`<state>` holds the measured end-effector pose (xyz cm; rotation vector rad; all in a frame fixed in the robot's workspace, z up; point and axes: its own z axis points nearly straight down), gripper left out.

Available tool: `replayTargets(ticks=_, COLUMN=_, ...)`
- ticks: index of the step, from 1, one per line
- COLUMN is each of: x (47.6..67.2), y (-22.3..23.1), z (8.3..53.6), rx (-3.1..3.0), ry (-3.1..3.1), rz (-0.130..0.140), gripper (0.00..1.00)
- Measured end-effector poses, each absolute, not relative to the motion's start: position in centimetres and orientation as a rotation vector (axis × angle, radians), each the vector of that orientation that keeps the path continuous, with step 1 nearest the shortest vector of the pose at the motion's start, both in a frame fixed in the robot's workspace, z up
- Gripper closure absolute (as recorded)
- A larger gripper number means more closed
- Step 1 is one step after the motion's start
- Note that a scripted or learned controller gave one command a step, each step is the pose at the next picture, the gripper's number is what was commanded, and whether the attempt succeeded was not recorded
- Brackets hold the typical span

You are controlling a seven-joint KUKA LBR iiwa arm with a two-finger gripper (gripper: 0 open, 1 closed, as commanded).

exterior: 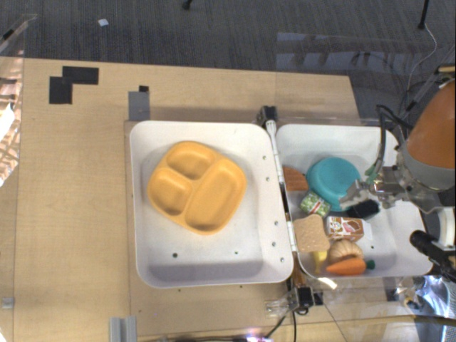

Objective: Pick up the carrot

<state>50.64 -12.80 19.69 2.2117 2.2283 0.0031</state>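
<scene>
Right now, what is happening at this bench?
The arm reaches into the right bin to pick up the carrot. Its pincer hangs beside the teal bowl, apart from the carrot, which lies near the bin's lower edge. The left bin holds a yellow plate.

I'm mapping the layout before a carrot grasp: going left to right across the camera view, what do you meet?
Yellow divided plate → tan bread slice → carrot → robot arm. The teal bowl overlaps these, so it is left out.
</scene>
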Motion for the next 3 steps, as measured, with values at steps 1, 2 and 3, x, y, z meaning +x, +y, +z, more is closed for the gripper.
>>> replayTargets(ticks=1, x=49.9, y=-12.8, z=11.0, rx=2.008, ry=2.369, rz=0.02, gripper=0.0)
replayTargets(ticks=2, x=57.0, y=-7.1, z=18.7, rx=2.371, ry=2.053, rz=0.013, gripper=0.0)
replayTargets(ticks=3, x=59.8, y=0.6, z=18.5, rx=2.283, ry=2.158, rz=0.008, gripper=0.0)
